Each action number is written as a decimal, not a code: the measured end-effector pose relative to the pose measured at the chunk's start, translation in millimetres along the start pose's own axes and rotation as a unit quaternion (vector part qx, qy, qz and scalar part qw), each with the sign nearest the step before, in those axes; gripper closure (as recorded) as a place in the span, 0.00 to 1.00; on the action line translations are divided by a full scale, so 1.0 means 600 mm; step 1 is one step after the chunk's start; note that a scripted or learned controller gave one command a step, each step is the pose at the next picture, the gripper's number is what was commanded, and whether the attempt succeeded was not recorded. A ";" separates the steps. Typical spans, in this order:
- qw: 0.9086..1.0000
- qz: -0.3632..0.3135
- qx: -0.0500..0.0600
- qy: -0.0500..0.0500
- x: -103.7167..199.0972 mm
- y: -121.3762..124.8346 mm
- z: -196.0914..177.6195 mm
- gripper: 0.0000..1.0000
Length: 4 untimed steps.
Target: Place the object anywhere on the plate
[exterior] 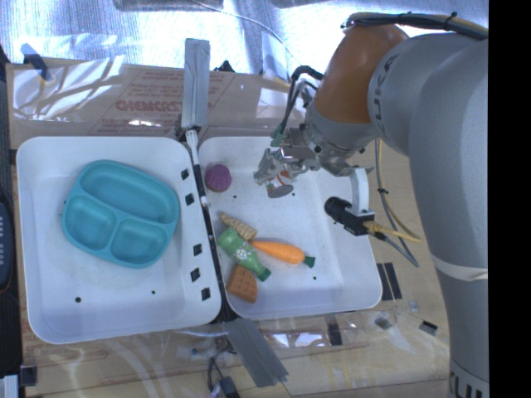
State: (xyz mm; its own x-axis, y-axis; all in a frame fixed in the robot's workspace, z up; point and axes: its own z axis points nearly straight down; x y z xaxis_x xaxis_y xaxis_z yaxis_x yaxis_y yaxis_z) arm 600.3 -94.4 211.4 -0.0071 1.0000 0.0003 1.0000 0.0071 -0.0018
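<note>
A teal plate with three compartments lies in the left bin. The right bin holds a small purple round object, an orange carrot, a green bottle, a tan cone-shaped piece and a brown waffle-like square. My gripper hangs over the upper middle of the right bin, to the right of the purple object and above the carrot. A small reddish and white patch shows at the gripper's tip; I cannot tell what it is.
A raised divider with black clips separates the two bins. A black cable fitting on the arm hangs over the right bin's right side. The arm's grey body covers the bench's right.
</note>
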 end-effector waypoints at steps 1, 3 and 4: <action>1.000 -0.004 0.002 0.000 0.160 -0.039 0.035 1.00; 1.000 -0.001 -0.004 0.001 0.303 -0.115 -0.154 1.00; 1.000 -0.001 0.000 0.000 0.303 -0.116 -0.149 0.00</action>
